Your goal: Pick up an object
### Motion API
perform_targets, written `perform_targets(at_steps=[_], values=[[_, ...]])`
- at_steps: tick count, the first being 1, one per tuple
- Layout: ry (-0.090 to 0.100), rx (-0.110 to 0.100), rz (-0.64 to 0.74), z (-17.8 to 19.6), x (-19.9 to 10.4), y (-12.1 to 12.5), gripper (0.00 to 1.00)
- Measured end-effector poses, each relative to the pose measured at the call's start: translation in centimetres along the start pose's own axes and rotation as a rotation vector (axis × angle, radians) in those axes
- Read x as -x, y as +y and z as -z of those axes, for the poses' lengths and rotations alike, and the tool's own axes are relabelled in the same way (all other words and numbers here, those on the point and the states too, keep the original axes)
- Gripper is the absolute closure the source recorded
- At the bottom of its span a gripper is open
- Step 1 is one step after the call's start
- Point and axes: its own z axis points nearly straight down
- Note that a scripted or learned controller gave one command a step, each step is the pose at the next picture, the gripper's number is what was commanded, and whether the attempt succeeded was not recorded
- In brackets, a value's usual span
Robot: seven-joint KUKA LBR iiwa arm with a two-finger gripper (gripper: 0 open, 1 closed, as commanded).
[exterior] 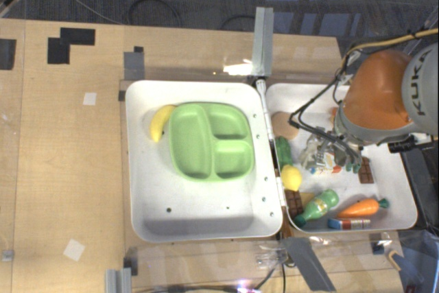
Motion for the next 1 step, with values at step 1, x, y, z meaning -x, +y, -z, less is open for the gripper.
perform_targets(at_steps=[1], values=[[0.017,0.0,0.332,15.85,0.31,-1.98,1.0]])
